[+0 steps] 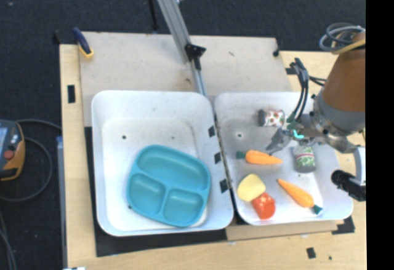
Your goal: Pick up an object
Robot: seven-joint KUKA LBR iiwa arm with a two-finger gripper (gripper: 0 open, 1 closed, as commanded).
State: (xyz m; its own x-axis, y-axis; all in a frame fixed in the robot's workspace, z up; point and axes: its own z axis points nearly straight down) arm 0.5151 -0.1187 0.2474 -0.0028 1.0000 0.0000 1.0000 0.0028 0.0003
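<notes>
Nearest the lens, a red tomato (264,206) and yellow piece (250,187) are crowded below the upper carrot (263,157), seemingly scattered as pick targets. Its long axis runs left-right, green end left. The gripper (284,137) is poised just above-right of it; whether released or clenched cannot be told.

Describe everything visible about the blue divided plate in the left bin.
The blue divided plastic plate is a rounded rectangle with a raised rim and three compartments: one long section across its upper side and two smaller ones below. It looks smooth and matte, with nothing in any compartment. It lies flat, turned slightly askew, in the lower middle of the left shallow white bin, with its lower edge close to the bin's near wall. Nothing but the bin floor touches it.
</notes>
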